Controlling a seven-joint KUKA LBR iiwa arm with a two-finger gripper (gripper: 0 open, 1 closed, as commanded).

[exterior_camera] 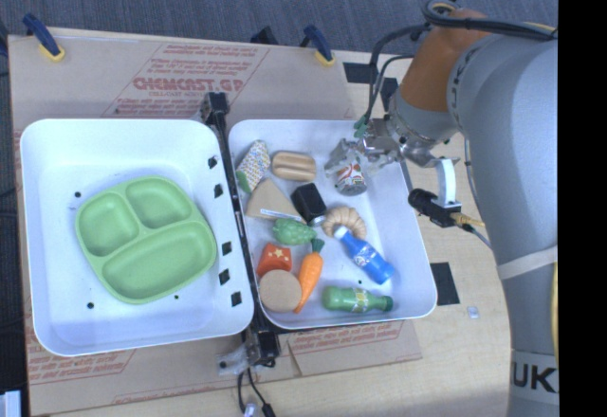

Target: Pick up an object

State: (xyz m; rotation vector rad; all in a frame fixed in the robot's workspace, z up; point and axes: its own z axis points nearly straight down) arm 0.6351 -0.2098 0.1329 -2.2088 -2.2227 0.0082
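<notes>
Two white bins side by side on bench (85,60). Left bin (43,244): one green divided plate (145,238), three compartments. Right bin (408,244): about eleven small items, among them one hot-dog bun (293,165), one black block (308,202), one croissant (344,219), one blue bottle (365,257), one green bottle (356,299), one carrot (309,279), one tomato (275,258). Hand (353,159) at right bin's far right, over one silvery can (351,178); cannot tell spread or grip.
</notes>
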